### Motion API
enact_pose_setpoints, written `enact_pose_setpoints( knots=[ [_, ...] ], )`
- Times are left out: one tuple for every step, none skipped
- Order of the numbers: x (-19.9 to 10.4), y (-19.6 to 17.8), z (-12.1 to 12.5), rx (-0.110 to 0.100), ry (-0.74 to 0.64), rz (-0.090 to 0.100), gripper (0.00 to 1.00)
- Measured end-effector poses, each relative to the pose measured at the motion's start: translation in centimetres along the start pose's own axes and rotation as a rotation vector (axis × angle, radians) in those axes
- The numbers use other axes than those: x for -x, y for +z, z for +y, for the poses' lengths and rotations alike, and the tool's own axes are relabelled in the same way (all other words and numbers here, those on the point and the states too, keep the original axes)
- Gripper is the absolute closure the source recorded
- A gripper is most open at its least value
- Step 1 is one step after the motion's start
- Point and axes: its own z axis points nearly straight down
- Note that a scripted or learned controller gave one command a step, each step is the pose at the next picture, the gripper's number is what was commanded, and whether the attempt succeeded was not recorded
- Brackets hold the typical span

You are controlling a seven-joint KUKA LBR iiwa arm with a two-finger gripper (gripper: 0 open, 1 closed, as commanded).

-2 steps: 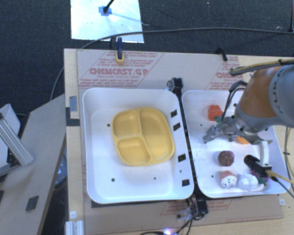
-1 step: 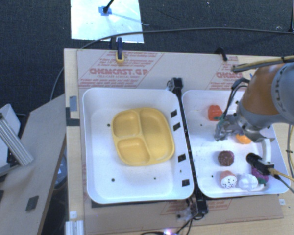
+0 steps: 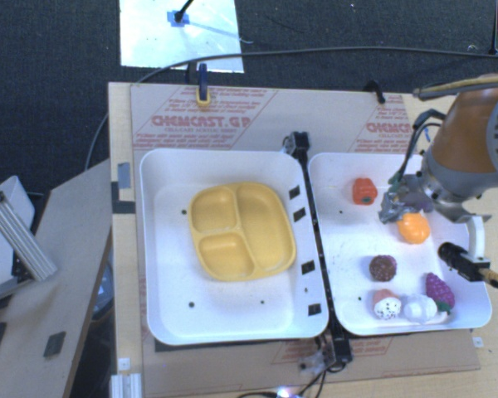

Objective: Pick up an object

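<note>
The gripper (image 3: 396, 203) hangs low in the right bin (image 3: 340, 305); whether it is spread or pinching cannot be told. An orange fruit (image 3: 413, 228) lies just beside it, toward the near rim and the arm's side, round, with no long axis.

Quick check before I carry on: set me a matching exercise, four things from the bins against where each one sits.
Things:
1. yellow divided plate
2. red-orange toy
3. purple grapes
4. brown ball

Places:
A. near the middle of the right bin
B. near corner of the right bin, on the arm's side
C. middle of the left bin
D. far part of the right bin, towards the divider

Pairs: 1-C, 2-D, 3-B, 4-A
</note>
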Motion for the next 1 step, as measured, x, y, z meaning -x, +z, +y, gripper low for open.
enact_pose_setpoints(
  knots=[
    [-0.53,-6.14,-0.28,0.0,-0.003,0.0,1.0]
  ],
)
